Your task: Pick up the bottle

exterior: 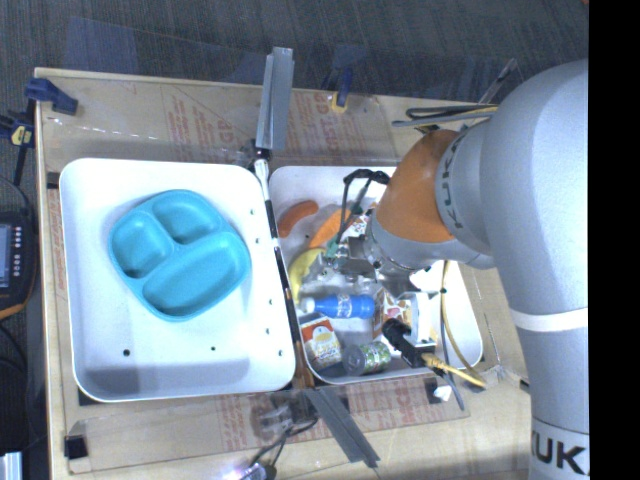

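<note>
Clear plastic bottle [340, 308] with blue label lying flat amid clutter in right white bin [470, 353], gripper [362, 263] just above it, finger state indiscernible, glossy blue compartment tray [180, 253] in left bin [90, 358]

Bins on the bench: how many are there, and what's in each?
2. Left bin holds a blue tray. Right bin holds a bottle among clutter, with the arm over it; more may be hidden beneath.

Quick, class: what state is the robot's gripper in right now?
Gripper: low in the right bin, just above the bottle; open or closed cannot be told.
</note>
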